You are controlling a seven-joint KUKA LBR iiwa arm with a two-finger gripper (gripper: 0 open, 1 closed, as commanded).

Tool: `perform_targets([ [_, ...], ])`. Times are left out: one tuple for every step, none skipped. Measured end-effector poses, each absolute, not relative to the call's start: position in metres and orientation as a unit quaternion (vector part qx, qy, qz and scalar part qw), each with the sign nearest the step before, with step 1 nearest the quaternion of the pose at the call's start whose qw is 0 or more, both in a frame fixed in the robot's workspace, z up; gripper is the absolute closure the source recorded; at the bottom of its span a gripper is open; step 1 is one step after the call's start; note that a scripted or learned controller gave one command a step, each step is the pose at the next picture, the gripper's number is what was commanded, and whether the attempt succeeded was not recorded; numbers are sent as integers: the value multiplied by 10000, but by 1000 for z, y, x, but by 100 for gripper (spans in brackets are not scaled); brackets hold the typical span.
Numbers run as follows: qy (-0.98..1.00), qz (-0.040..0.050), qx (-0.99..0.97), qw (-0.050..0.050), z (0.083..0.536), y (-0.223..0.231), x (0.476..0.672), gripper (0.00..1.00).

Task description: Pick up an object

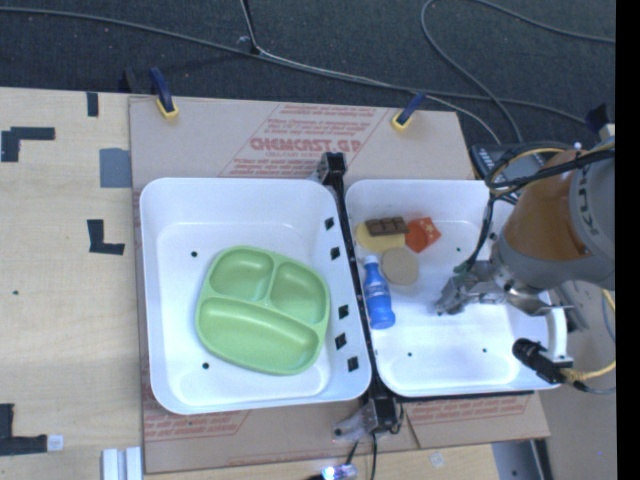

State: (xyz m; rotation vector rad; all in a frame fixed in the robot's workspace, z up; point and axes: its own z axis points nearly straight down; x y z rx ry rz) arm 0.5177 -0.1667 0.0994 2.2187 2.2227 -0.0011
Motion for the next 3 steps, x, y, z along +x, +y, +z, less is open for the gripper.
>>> perform_targets([
  [7075, 7, 7067, 13, 155, -164, 509, 100],
  [7074, 5, 7068, 16, 200, -171, 510, 100],
  [7076, 6, 7066, 15, 234, -171, 511, 100],
])
